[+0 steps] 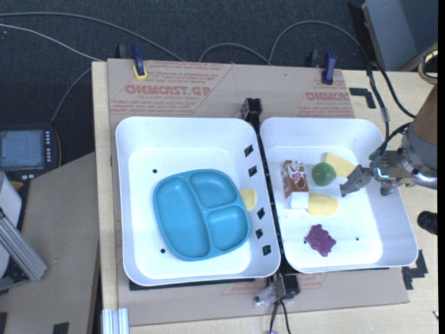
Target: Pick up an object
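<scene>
green ball point(322, 174): round, centre of the cluster, used as landmark
yellow wedge point(340, 163): just right of and above the ball, touching it
brown-red packet point(295, 175): left of the ball, lying flat
white block point(299, 200): below-left of it
yellow lump point(323, 204): directly below
purple grape bunch point(320, 239): well below, apart

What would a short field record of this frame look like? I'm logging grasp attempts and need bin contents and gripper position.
left bin: blue three-compartment plastic tray; small yellow piece at its right edge
right bin: brown-and-white packet, green ball, yellow wedge, yellow oval piece, purple grape cluster
gripper: over right bin, right of green ball
held: nothing visibly
</scene>
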Controlling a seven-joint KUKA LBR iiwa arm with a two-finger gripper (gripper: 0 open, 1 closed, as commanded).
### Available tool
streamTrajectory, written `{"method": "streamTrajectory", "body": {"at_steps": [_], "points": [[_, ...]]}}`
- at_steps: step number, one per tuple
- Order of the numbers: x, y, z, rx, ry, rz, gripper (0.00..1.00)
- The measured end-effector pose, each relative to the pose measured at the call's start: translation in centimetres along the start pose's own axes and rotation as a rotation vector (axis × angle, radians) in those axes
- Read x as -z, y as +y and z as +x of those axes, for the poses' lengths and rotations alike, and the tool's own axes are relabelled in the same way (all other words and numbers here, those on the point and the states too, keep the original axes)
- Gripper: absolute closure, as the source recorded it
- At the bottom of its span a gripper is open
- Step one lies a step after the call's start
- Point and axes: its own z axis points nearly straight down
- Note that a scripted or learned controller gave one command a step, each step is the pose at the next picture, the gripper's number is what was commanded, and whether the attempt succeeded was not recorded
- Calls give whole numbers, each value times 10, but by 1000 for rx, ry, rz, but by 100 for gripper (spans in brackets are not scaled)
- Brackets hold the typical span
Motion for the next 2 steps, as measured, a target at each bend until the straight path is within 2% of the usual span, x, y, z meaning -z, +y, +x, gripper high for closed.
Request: {"method": "streamTrajectory", "body": {"at_steps": [1,2], "points": [[-45,-1,-7,1,0,0,0],[-93,3,2,2,1,0,0]]}}
